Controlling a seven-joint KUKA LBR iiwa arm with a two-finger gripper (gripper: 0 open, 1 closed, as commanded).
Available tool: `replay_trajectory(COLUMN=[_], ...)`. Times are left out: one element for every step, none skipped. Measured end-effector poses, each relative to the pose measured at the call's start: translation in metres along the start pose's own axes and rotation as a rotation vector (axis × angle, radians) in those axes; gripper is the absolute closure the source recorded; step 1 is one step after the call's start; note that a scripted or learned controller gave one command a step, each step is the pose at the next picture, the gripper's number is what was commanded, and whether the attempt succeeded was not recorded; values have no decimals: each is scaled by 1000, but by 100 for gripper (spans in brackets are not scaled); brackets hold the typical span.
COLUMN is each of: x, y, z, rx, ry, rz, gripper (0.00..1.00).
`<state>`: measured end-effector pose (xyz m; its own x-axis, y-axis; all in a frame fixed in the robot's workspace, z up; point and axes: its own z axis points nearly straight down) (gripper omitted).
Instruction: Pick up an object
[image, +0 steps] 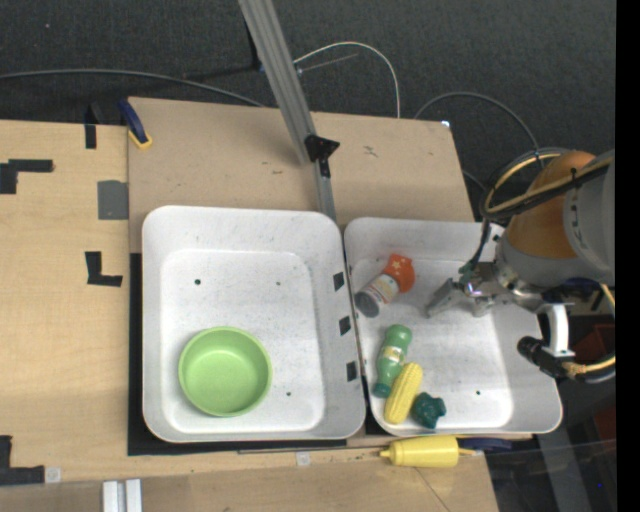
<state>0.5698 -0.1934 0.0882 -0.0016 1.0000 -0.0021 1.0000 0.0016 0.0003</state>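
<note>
Right white bin (520, 412): orange-capped bottle (386, 284) slanted, cap upper-right.

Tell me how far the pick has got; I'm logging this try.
Done: the gripper is over the right bin. In hand: nothing sits between its open fingers. Left: reach and lift something, such as the orange bottle, green bottle or corn.

Light wooden desk (250, 150) with black tape marks and a grey patch (113, 199) on its left part. Carrying two shallow white bins side by side, the left bin (240, 225) and the right bin (520, 395), touching along their inner edges. Also a yellow bottle (425, 452) lying on the front edge, just beside the right bin, and a blue-and-yellow clamp (136, 125) near the back left.
</note>
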Motion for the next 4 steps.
replay_trajectory(x=[1, 1, -2, -2], y=[0, -3, -3, -2], z=[-10, -53, -96, -149], rx=[2, -2, -3, -4], ry=[1, 1, 1, 0], rz=[-2, 0, 0, 0], gripper=[100, 100, 100, 100])
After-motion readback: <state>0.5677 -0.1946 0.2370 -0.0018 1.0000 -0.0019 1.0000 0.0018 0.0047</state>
